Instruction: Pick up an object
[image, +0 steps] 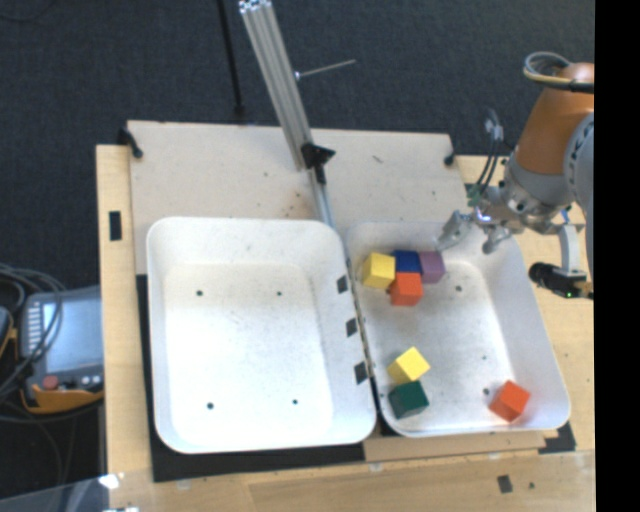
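Right bin (530, 330): clustered yellow, blue, purple, orange cubes (404, 272) near its far rim; gripper (468, 230) above there, fingers spread, empty.

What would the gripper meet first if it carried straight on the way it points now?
Probably the purple cube, the nearest of the cluster with the blue cube. The gripper hangs over the right bin's far edge, fingers spread, pointing down and left; its height is unclear.
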